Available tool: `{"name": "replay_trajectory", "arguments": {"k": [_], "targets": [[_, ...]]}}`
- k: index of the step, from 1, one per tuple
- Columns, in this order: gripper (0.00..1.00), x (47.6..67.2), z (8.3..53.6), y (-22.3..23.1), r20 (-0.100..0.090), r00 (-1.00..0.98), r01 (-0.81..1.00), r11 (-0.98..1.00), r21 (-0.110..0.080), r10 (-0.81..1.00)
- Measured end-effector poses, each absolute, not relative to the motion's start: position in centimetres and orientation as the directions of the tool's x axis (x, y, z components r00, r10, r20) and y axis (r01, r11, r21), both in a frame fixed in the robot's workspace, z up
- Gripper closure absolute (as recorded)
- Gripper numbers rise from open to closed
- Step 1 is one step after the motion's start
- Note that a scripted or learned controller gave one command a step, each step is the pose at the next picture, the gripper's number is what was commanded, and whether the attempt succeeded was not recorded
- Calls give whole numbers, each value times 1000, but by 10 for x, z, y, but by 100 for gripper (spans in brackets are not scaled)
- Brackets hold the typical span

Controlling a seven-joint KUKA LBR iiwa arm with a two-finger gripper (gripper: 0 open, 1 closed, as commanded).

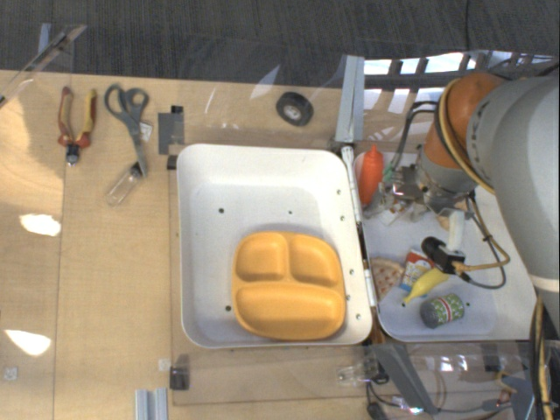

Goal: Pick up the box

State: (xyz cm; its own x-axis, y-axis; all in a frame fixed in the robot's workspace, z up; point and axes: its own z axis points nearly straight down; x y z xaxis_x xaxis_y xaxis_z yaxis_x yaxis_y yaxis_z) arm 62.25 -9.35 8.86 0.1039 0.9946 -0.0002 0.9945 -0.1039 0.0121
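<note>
I've got the box [413, 274] in the right bin [490, 322], a small flat carton with red and white print, lying near the middle of that bin toward its near side. A yellow banana-shaped toy [426, 282] lies partly over it, a black piece [442, 254] sits just above that, and a small green-and-red can [442, 310] lies on its side just below. An orange carrot-like toy [371, 173] stands against the bin's left wall. My gripper [411, 188] hangs low at the far end of this bin, well apart from the box; I can't tell how its jaws stand from here. The left bin [210, 191] holds a yellow three-compartment tray [289, 284]. On the bench to the left I see scissors [131, 121], red-handled pliers [74, 122] and a tape roll [295, 108].
</note>
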Motion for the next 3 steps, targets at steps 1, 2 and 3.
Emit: {"name": "replay_trajectory", "arguments": {"k": [1,2,3], "targets": [[0,548,117,-157,-2,-225,974,225,6,974],[0,546,90,-113,-8,-276,961,276,15,961],[0,532,90,-102,-4,-9,1000,9,20,1000]]}}
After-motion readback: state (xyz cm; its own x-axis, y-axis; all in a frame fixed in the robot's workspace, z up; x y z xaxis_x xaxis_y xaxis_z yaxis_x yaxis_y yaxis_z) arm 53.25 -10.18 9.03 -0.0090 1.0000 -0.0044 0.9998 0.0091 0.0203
